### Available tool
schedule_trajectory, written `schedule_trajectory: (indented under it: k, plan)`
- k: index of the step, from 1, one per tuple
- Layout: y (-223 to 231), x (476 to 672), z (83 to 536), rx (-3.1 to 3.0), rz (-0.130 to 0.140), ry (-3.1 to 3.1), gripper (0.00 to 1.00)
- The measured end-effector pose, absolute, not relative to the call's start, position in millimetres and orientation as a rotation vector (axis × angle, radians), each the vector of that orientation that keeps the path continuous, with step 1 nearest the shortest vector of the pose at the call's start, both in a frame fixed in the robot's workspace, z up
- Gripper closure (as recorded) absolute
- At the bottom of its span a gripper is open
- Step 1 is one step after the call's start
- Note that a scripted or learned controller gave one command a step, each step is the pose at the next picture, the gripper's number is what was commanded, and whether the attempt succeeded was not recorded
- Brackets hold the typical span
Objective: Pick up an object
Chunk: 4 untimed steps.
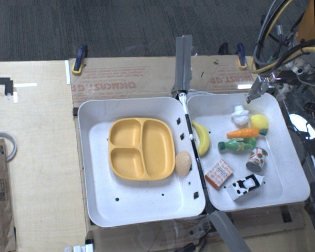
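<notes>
The right bin (pixel 287 195) holds a banana (pixel 202 139), a small white object (pixel 240 114), a lemon (pixel 259 122), a carrot (pixel 244 133), a green bottle (pixel 237 144), a small printed can (pixel 257 158), a red box (pixel 219 173) and a black-and-white toy (pixel 245 185). My gripper (pixel 257 91) hangs over the bin's far right corner, above and behind the white object and the lemon. It touches none of them. Cables and the wrist hide much of it.
The left bin (pixel 98 205) holds a yellow divided plate (pixel 142 148) with a tan oval object (pixel 182 162) against its right side. A grey divider post (pixel 183 63) stands between the bins at the back. Cardboard (pixel 123 80) lies behind them.
</notes>
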<state>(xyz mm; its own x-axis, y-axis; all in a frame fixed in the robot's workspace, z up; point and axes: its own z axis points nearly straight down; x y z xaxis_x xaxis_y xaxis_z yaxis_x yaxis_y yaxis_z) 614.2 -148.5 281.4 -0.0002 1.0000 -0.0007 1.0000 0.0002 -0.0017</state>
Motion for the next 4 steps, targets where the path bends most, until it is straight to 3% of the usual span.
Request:
schedule_trajectory:
  k: [1, 2, 3, 4]
  plan:
    - [-122.8, 641.9, 141.9, -2.153, 0.004, -2.287, 0.00]
    - [-149.4, 635.3, 94.3, -1.961, 0.000, -2.462, 0.00]
    - [-167.8, 629.4, 93.4, -1.804, -0.012, -2.570, 0.00]
    - [-170.7, 629.5, 103.0, -1.811, -0.006, -2.571, 1.00]
